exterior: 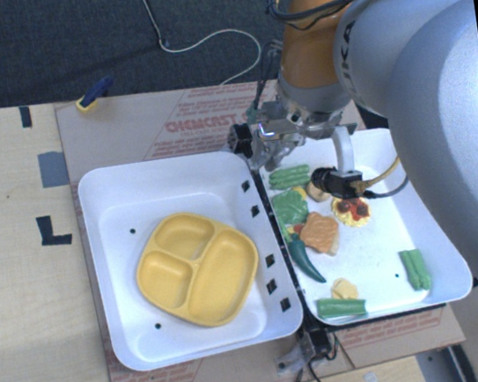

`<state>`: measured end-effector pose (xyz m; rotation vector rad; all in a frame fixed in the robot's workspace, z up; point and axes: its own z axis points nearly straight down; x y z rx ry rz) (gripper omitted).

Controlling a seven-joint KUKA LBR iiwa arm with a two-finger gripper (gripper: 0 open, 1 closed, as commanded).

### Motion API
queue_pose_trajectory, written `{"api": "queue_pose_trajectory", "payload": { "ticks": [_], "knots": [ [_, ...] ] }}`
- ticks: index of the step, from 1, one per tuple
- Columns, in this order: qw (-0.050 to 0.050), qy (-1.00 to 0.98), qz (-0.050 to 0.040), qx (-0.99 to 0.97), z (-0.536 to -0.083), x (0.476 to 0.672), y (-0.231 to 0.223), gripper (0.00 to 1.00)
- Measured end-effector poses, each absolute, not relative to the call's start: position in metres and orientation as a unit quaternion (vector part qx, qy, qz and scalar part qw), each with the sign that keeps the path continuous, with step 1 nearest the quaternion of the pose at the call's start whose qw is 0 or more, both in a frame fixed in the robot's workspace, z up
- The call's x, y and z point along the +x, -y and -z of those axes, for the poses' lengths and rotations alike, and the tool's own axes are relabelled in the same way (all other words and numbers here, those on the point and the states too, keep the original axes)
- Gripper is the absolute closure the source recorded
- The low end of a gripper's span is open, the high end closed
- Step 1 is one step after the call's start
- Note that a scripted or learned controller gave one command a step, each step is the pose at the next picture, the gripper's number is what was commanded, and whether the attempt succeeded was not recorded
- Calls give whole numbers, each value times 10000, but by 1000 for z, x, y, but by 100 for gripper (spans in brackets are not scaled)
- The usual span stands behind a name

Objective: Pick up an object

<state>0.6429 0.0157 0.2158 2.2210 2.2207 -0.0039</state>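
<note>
Glossy yellow plastic tray [199,270]

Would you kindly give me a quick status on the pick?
Gripper low over right bin's far left corner, above green food pieces. Nothing visibly held. Yellow tray in left bin.

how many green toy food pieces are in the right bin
5 in the right bin: bean piece at top, leafy piece below it, dark pepper mid-left, piece at front, piece front right. The gripper may hide more.

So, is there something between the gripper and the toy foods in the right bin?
Nothing visible stands between them. The gripper hangs at the right bin's far left corner, just above the green bean and leafy green piece. The other foods lie uncovered nearby.
</note>
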Motion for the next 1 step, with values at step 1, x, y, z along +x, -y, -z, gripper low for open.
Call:
{"api": "queue_pose_trajectory", "payload": {
  "ticks": [1],
  "knots": [
    [-1, -7079, -1, 7063, -235, 639, -26, 100]
  ]
}}
